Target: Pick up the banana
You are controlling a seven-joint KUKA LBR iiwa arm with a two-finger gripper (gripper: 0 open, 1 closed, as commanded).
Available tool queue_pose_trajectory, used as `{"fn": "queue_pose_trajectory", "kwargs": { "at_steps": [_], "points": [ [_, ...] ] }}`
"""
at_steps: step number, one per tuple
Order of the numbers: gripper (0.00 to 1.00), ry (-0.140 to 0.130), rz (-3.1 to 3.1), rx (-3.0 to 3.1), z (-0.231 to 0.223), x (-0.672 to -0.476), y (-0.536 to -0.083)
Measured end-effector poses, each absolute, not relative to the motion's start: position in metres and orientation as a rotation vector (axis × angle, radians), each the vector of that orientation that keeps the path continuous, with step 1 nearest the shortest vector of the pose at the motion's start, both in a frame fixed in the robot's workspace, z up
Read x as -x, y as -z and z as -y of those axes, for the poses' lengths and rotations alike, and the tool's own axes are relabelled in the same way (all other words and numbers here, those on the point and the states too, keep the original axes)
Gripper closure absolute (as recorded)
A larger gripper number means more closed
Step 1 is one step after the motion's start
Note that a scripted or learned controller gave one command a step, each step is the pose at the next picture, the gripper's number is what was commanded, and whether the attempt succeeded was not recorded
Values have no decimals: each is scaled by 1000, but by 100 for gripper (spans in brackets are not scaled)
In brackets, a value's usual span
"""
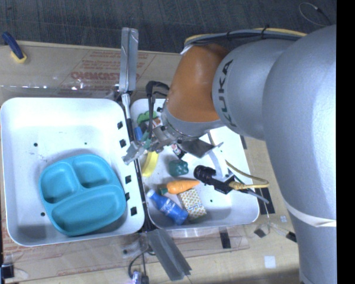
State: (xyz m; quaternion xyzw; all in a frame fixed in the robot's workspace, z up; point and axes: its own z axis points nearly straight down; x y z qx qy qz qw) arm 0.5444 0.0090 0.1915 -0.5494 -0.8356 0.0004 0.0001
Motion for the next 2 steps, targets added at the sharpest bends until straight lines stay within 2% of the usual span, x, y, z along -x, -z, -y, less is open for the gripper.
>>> {"fn": "queue_pose_trajectory", "kwargs": {
  "at_steps": [1, 2],
  "points": [
    [0, -2, 2662, 1664, 34, -504, -191],
    [0, -2, 2649, 1687, 57, -561, -191]
  ]
}}
